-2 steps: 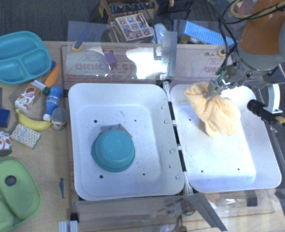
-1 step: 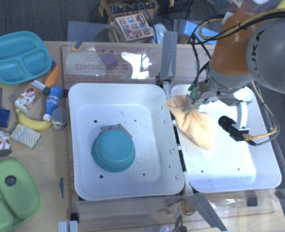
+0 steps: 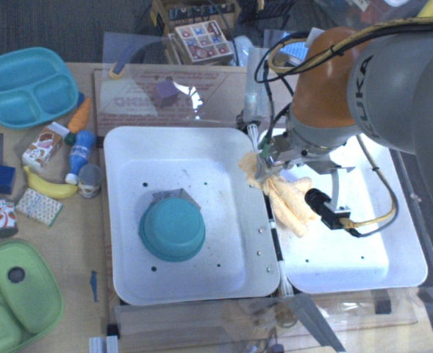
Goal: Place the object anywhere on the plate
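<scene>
My claw [image 3: 266,155] sits over the ridge between the two bins, pinching the top of the yellow cloth [image 3: 288,201], which hangs toward five o'clock into the right bin [image 3: 363,259]. The teal plate [image 3: 173,229] lies upside-down in the left bin [image 3: 128,160], at eight o'clock from my claw.

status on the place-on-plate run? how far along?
Done: the arm has reached into the bins, and a yellow cloth hangs at the gripper, draped over the divider between the two bins.

In hand: apparently the cloth; whether the fingers truly pinch it can't be seen.

Left: the carry and the release. The teal plate in the left bin has nothing on it yet.
</scene>
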### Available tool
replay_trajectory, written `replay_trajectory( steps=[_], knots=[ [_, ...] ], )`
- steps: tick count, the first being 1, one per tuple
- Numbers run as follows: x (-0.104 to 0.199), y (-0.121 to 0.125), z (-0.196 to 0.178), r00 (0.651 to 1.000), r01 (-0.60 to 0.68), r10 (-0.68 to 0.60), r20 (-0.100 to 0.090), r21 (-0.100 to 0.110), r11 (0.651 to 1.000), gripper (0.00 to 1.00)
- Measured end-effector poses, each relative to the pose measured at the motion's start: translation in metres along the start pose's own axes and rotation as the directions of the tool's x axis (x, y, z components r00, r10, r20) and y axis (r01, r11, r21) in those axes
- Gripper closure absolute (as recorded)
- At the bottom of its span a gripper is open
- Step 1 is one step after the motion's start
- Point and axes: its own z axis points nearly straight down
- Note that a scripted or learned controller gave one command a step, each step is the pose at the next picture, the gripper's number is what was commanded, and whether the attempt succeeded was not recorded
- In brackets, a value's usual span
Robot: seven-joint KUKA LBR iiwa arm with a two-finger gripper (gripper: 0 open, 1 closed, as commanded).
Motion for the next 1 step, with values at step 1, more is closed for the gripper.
replay_trajectory(
  steps=[1],
  knots=[
    [0.0729,-0.0238,0.0027,0.999,0.051,-0.051,-0.003,0.006,0.999,1.0]
  ],
)
